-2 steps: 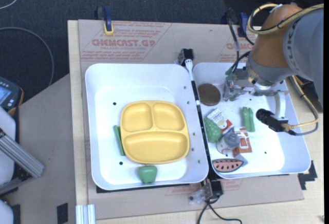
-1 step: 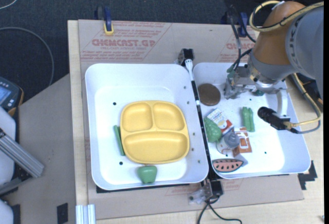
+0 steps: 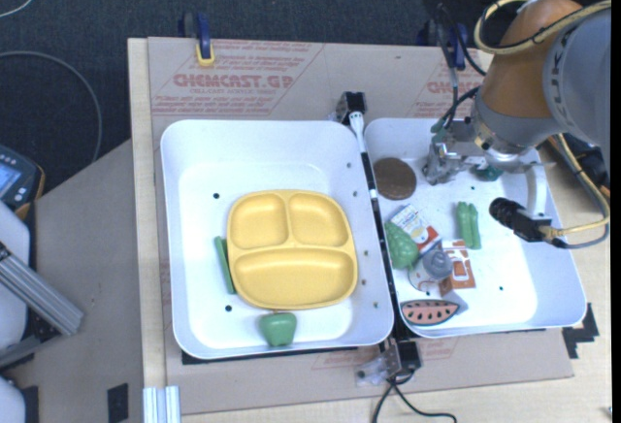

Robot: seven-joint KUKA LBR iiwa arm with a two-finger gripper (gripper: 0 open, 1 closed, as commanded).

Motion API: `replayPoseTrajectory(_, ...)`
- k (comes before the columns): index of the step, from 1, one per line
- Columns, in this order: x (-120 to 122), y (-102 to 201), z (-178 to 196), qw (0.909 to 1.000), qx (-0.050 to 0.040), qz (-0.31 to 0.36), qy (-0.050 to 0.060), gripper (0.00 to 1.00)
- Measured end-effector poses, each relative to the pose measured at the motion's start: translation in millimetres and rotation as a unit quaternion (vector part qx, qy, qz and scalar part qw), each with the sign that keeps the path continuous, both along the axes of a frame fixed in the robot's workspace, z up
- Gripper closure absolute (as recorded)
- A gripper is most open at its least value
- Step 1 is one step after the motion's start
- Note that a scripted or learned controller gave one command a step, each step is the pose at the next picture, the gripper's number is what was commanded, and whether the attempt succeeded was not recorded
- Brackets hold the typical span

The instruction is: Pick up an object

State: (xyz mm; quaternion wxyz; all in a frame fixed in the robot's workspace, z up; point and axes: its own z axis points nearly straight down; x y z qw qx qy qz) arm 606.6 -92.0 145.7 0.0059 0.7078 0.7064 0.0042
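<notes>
Evidently nothing is held yet: the gripper (image 3: 439, 159) is lowered into the far part of the right bin (image 3: 553, 300), and whether it is spread or closed cannot be told from this slanted view (too small and dark). Just to the left of it, close by, the brown round disc (image 3: 395, 178) is found lying flat; having no long axis, it can be taken from any angle. Nearer the camera the green stick (image 3: 469, 225) is laid with its length running toward the viewer. Further on, a green leaf-like piece (image 3: 400, 244) and a watermelon slice (image 3: 431, 311) are seen.
</notes>
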Motion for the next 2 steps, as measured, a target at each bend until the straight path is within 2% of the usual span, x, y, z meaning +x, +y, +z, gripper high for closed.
replayPoseTrajectory(1,0.7,0.2,10.2,1.0000,-0.0004,0.000,-0.002,1.00)
replayPoseTrajectory(2,-41.3,140.0,40.7,0.9999,0.0042,0.008,0.008,1.00)
